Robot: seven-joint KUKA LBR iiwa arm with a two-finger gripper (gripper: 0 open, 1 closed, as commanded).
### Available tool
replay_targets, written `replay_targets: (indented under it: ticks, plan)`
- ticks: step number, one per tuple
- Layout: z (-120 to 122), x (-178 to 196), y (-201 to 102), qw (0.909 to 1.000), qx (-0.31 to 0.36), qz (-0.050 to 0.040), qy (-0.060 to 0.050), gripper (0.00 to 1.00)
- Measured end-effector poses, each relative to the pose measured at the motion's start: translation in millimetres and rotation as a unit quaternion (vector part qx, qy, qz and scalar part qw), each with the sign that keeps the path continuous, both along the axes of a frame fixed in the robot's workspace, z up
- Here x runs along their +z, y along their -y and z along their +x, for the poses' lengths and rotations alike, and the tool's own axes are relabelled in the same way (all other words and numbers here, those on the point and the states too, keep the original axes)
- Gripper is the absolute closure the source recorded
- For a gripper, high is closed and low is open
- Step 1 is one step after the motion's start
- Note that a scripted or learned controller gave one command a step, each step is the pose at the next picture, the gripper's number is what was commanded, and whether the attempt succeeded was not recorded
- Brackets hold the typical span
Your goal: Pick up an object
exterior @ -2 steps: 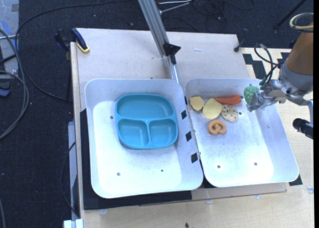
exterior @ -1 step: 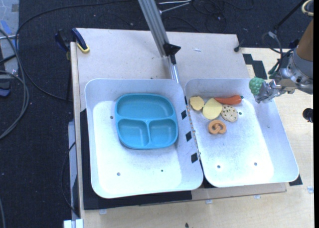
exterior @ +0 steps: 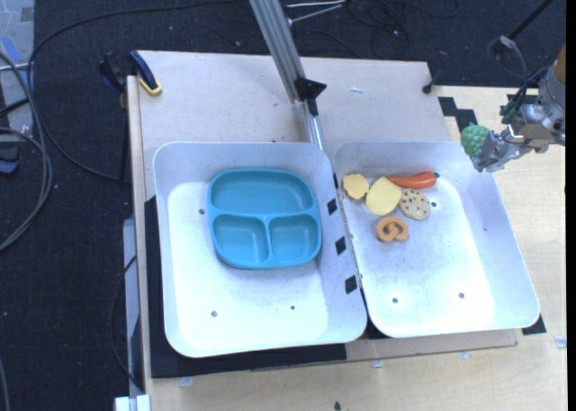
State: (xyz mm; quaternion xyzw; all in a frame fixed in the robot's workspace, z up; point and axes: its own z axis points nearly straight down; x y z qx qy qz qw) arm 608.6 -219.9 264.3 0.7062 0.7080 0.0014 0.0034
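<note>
We see the pincer at the right edge of the counter, just outside the upper right corner of the right bin. A small green lump with a knobbly, broccoli-like surface sits against its tip; it looks gripped, the fingers narrow around it, though the metal parts blur together there. The arm above it is grey and jointed, entering from the right.

The right bin is a shallow white tray with rounded corners and sloped walls, its floor slightly speckled. Near its upper left corner lies a tight cluster of toy foods. A long red-orange sausage with a glossy skin lies along the top of the group. Below it a yellow rounded piece touches a smaller yellow piece to its left. A flat tan cookie with dark spots sits just right of the larger yellow piece, and a small orange pretzel-like ring lies just under them.

The left bin is the same white moulded shape. In its upper middle rests a smooth blue plastic plate with rounded corners, divided into one long compartment and two smaller ones.

The counter is pale, matt board. A slanted metal bar crosses its far edge, coming down to the gap between the bins.
</note>
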Motion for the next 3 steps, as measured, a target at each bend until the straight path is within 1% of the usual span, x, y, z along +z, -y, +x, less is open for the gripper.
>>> replay_targets:
  ticks: [1,2,3]
  plan:
    - [-14,4,-46,1.0,0.002,0.0018,-0.004,1.0]
    - [-25,-12,-96,1.0,0.002,0.0023,-0.005,1.0]
    - [-34,-26,-152,1.0,0.002,0.0022,-0.005,1.0]
